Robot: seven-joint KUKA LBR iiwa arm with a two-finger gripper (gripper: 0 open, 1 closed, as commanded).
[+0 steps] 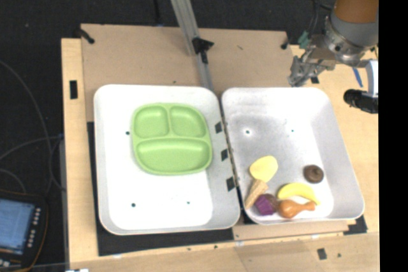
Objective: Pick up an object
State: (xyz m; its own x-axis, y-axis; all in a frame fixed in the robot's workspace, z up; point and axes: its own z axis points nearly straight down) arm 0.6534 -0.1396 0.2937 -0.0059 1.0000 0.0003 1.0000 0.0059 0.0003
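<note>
At the far right corner of the right bin (331, 118), the gripper (305, 73) hangs above the rim; whether it is spread or closed I cannot tell. Its targets cluster toward the near edge: banana (298, 190), drumstick (294, 206), ice-cream cone (260, 178), chocolate donut (312, 173).

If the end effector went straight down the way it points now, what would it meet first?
Probably the right bin's far rim or the bench beside it; the end effector hangs about over that edge, and depth is unclear.
</note>
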